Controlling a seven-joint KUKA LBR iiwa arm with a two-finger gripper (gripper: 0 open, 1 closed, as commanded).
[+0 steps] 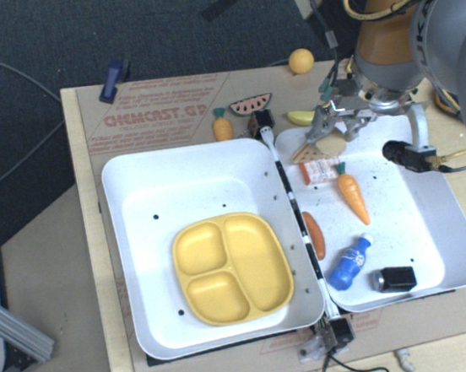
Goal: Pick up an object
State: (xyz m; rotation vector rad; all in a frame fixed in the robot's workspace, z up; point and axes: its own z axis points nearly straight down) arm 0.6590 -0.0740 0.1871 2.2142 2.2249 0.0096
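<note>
My gripper (334,131) hangs over the back left corner of the right bin (442,221), open, with nothing seen between its fingers. Just below it lie a tan wedge (305,151) and a red and white packet (321,170). An orange carrot (353,196) lies a little nearer the front. Against the bin's left wall rests a reddish sausage (314,235). A blue bottle (348,263) and a black box (394,279) sit near the front edge.
The left bin (132,194) holds a yellow divided plate (231,268). Behind the bins lie a banana (300,117), a watermelon slice (252,103), a small orange toy (223,128) and an orange ball (302,61). A black cable part (408,155) juts over the right bin.
</note>
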